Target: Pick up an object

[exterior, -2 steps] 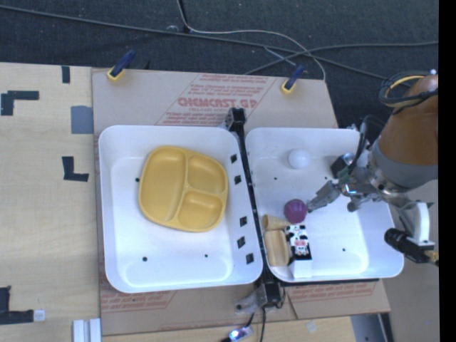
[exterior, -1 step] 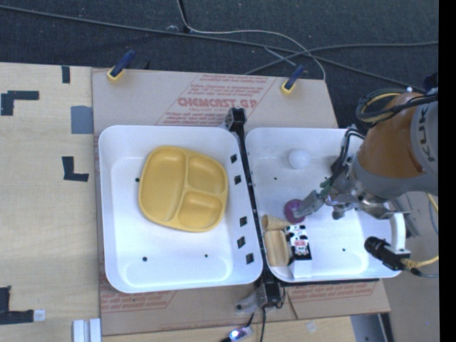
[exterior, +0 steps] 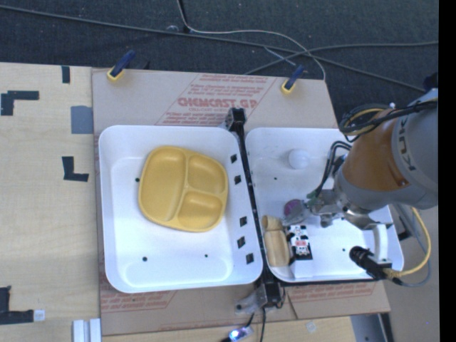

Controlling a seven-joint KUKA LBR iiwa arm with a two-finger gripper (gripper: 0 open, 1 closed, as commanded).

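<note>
Two shallow white bins sit side by side on a sheet of brown cardboard [exterior: 214, 98] laid over the bench. The left bin [exterior: 117, 191] holds a yellow divided plate [exterior: 183, 188], lying flat toward its upper middle, clear of the walls. The arm [exterior: 385, 159] reaches in from the right over the right bin [exterior: 274, 144], and its gripper [exterior: 298, 239] hangs low over the bin's lower left part; whether it is open or closed cannot be told. Just beside the gripper, along the bin's left wall near the lower left corner, lies a tan wooden block [exterior: 274, 242]. A small purple object [exterior: 293, 207] rests just above the gripper, near the bin's middle. A white ball [exterior: 298, 159] lies in the upper half of the right bin, well apart from the gripper.
</note>
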